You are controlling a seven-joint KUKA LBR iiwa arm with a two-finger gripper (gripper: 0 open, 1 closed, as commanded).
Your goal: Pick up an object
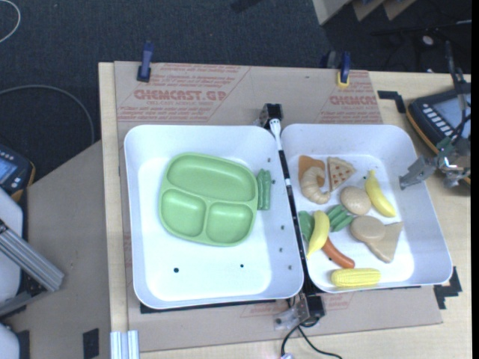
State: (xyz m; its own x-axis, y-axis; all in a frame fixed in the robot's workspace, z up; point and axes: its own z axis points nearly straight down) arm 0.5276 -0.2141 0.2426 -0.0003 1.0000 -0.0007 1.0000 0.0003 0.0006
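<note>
The gripper point(416, 175) hangs just right of the right bin point(426, 223), its claw spread and pinching nothing; every toy food piece, including the nearby banana point(379, 194), lies in that bin unpicked.

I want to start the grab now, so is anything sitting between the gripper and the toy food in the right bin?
Nothing visible does. The gripper sits at the right bin's right edge, with bare white floor between it and the nearest banana.

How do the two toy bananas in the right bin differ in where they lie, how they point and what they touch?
The upper banana lies toward the bin's right side, slanting down to the right, beside the potato. The lower banana lies near the bin's left wall, slanting down to the left, and rests against the green beans. Both are yellow and curved.
</note>
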